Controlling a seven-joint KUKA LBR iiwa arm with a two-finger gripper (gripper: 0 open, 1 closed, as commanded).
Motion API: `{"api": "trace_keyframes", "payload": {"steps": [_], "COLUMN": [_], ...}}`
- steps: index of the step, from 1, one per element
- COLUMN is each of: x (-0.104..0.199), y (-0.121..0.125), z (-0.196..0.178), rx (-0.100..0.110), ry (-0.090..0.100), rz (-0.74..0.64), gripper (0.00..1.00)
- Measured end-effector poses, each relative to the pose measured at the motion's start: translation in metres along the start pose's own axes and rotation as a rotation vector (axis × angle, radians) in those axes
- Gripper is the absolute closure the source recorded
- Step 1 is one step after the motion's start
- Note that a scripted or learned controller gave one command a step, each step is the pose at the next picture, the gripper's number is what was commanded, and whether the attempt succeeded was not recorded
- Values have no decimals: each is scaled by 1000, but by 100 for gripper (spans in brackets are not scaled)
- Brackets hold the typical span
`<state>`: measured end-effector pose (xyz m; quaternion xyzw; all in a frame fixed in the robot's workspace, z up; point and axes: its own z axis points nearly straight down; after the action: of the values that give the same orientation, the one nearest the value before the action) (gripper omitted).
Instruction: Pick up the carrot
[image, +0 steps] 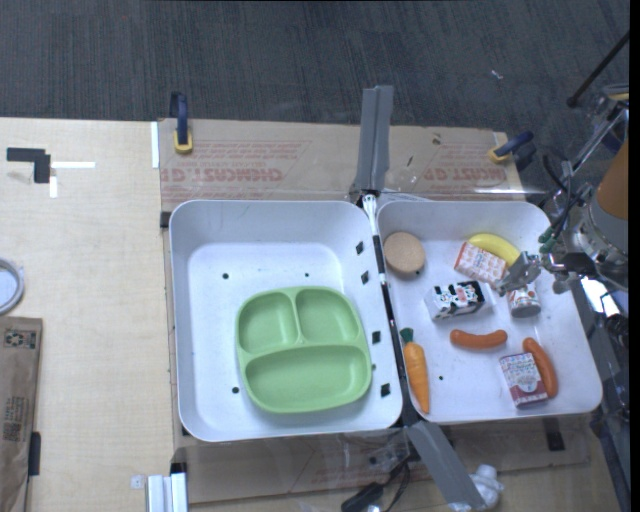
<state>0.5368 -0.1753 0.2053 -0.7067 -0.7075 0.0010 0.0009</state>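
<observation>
**Two-bin desk, carrot at the near-left corner of the right bin**

The carrot lies flat in the right bin, against that bin's left wall, beside the divider shared with the left bin. Its green top points toward the far side and its orange tip toward the near edge. Nothing touches it.

Other contents, placed relative to the carrot: a round tan disc lies farther back along the same left wall. A small black-and-white carton sits to the right of the carrot and farther back. An orange sausage lies just right of the carrot, apart from it. A red-and-white box and a second orange sausage sit side by side well to its right, near the front right corner. A banana and a red-printed packet lie far back and to the right.

The gripper reaches in from the right, well apart from the carrot, above a small can beside the banana. Whether the fingers are spread or pressed together cannot be told, nor whether they grip anything.

The left bin holds a green three-compartment plate, to the left of the carrot across the divider.
</observation>
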Motion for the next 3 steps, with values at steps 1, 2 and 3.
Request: {"api": "trace_keyframes", "payload": {"steps": [1, 2, 3], "x": [46, 47, 46], "y": [-41, 4, 4], "z": [109, 114, 105], "rx": [-1, -2, -2], "ry": [0, -1, -1], "rz": [-59, -219, -217], "gripper": [0, 0, 100]}}
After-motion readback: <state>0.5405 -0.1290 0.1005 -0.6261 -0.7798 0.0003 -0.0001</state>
